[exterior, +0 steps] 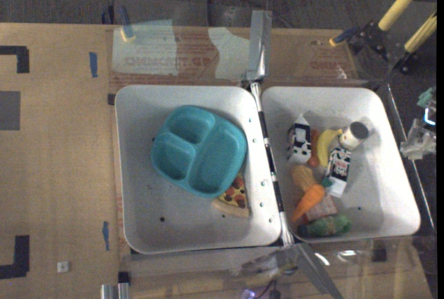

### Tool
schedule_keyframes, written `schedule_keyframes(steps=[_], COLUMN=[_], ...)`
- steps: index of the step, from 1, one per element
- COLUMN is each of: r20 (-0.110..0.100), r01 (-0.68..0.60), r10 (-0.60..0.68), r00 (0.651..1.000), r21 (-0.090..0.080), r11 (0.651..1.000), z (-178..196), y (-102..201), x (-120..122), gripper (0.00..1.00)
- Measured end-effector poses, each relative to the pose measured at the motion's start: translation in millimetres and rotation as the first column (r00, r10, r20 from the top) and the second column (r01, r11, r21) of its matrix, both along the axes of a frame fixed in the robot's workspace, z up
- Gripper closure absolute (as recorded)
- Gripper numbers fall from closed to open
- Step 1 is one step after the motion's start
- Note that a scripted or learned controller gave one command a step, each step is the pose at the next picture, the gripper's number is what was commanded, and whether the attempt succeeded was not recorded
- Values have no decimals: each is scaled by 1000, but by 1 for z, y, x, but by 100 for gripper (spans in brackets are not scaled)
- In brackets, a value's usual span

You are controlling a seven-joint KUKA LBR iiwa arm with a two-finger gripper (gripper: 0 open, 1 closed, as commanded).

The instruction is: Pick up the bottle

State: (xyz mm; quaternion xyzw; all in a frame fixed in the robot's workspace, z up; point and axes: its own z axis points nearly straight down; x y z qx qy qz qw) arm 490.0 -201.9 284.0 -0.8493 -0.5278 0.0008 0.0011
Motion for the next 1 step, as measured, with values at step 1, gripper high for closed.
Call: schedule_keyframes(steps=[1], r20=[1], r01=[-1], r10=[1], r00=[1000], r21=[-1], r11=[1000], z=[10], y=[0], x=[1], gripper=[100])
